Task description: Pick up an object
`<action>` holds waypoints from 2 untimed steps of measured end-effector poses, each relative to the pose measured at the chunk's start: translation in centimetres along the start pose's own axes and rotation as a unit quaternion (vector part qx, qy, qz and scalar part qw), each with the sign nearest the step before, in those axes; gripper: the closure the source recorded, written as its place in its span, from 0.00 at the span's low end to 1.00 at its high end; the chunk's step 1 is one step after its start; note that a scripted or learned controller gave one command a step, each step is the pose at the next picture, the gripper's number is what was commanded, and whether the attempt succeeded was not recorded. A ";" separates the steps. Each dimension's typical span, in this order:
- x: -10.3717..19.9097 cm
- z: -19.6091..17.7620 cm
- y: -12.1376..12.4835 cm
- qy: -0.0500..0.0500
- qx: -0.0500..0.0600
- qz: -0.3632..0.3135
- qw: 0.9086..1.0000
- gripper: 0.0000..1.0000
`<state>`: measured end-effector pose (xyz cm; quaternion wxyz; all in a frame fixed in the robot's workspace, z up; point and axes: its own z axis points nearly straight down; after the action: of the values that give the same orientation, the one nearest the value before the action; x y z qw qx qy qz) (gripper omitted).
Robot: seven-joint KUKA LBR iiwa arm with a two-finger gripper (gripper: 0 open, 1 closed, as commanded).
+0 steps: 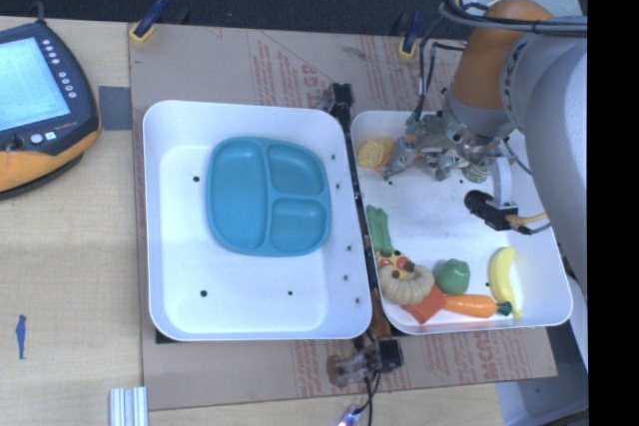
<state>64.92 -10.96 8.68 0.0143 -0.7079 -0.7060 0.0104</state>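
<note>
My gripper (pixel 414 169) hangs over the far part of the right bin (pixel 544 244), just right of a yellow, lumpy toy food (pixel 373 153) in that bin's far left corner. Its fingers stand apart with nothing between them, so it is open. Along the near side of the bin lie a long green vegetable (pixel 379 229), a beige pumpkin-like toy (pixel 407 285), a green pepper (pixel 453 274), an orange carrot (pixel 469 306) and a yellow banana (pixel 502 274). A small red and yellow piece (pixel 398 263) sits beside the pumpkin toy.
The left bin (pixel 175 214) holds a blue divided plate (pixel 268 195). An orange-cased tablet (pixel 35 100) rests on the bench at the far left. The bins' inner walls meet near the green vegetable. The arm's grey body (pixel 554 115) covers the right bin's far right corner.
</note>
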 end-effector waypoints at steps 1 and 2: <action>-0.6 0.0 0.0 0.001 -0.001 0.000 1.000 0.00; 0.9 -0.2 -6.7 -0.003 -0.015 -0.003 1.000 0.00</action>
<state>58.20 -10.06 9.15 0.0018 -0.7059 -0.7083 0.0020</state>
